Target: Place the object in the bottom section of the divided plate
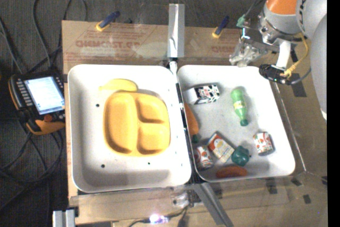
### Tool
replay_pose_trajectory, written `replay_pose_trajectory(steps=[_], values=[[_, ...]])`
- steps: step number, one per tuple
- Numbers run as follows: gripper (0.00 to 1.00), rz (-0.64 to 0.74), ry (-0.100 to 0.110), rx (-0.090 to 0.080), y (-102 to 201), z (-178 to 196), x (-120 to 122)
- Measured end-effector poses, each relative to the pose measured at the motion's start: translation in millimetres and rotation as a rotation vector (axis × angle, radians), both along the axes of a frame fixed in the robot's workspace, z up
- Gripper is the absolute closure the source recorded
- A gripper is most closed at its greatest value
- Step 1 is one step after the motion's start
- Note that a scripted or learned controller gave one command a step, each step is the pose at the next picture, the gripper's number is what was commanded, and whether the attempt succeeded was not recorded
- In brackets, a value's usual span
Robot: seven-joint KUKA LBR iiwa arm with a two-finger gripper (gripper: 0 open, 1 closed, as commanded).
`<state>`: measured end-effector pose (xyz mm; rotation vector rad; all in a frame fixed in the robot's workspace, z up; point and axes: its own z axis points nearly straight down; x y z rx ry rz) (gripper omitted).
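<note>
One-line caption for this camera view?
Gripper above right white bin of toy groceries; yellow divided plate in left bin.

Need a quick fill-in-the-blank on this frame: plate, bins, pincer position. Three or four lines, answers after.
1. The divided plate lies in the ____ bin.
2. The plate's colour is ____.
3. The green bottle lies in the ____ bin, near the black-and-white carton.
4. The pincer sits over the right bin's ____ rim, by the cardboard.

Missing words: left; yellow; right; far
</note>
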<state>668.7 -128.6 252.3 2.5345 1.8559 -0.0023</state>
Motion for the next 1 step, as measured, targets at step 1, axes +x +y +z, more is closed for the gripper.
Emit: replay_pose_trajectory(steps=[1], values=[[1.0, -0.119, 0.003, -0.001, -59.8, -52.5, -45.9]])
